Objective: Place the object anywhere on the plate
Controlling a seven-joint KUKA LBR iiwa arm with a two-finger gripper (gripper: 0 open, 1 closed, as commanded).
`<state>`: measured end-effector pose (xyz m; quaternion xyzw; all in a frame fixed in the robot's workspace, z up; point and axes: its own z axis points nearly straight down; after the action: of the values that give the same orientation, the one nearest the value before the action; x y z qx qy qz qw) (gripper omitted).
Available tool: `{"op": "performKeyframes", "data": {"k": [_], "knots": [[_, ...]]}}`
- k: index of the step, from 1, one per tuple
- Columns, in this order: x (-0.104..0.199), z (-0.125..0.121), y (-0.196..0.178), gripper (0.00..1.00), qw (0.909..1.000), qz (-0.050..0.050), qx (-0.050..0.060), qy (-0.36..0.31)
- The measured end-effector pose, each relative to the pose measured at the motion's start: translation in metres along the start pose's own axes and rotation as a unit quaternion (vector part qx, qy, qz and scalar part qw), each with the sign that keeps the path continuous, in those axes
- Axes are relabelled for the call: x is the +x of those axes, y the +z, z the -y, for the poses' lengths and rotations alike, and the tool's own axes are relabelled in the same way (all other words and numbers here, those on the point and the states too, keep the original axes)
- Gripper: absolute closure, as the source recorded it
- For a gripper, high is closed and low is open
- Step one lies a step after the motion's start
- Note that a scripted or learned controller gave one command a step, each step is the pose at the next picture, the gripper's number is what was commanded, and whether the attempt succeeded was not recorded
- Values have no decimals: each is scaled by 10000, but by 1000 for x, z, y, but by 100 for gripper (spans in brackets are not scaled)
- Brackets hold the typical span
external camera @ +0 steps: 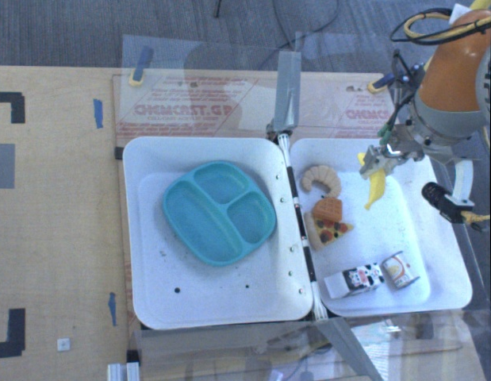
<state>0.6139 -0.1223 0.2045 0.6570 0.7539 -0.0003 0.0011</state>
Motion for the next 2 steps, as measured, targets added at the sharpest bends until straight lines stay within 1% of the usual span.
{"op": "performKeyframes", "data": {"k": [1, 2], "knots": [[81, -15, 20, 100, 9991, -13, 13, -415], [173, -31, 20, 100, 9996, -8, -3, -268]]}}
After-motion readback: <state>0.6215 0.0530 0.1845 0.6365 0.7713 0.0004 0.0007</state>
